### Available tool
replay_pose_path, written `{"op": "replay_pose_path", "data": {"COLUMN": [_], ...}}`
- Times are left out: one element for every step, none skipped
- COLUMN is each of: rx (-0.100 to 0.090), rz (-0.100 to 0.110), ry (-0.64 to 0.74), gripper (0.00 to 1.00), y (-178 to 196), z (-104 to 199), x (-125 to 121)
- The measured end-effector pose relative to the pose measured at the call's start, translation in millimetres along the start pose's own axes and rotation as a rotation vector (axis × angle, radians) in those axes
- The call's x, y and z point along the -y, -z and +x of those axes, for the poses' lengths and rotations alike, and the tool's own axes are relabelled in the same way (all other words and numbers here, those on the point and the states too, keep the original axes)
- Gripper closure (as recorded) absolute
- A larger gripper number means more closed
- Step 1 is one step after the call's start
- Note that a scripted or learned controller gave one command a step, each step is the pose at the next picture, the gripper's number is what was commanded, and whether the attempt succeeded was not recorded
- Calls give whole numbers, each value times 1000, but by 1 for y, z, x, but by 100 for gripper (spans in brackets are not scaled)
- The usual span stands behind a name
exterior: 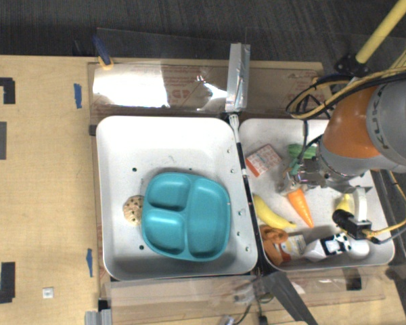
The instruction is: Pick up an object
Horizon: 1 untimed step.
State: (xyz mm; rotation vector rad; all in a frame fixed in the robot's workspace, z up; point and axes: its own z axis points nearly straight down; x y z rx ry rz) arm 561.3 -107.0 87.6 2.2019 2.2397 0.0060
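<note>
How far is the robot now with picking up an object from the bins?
Done: the arm has reached into the right bin, and the gripper is low, just above the orange carrot. In hand: nothing visibly; the carrot lies on the bin floor beside the banana. Left: closing on an object and lifting it out. The teal divided plate and the cookie lie untouched in the left bin.
</note>
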Motion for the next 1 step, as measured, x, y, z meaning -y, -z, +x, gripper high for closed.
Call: {"op": "replay_pose_path", "data": {"rx": [-1], "rz": [-6], "ry": [-87], "gripper": [100], "y": [101], "z": [78], "x": [-54]}}
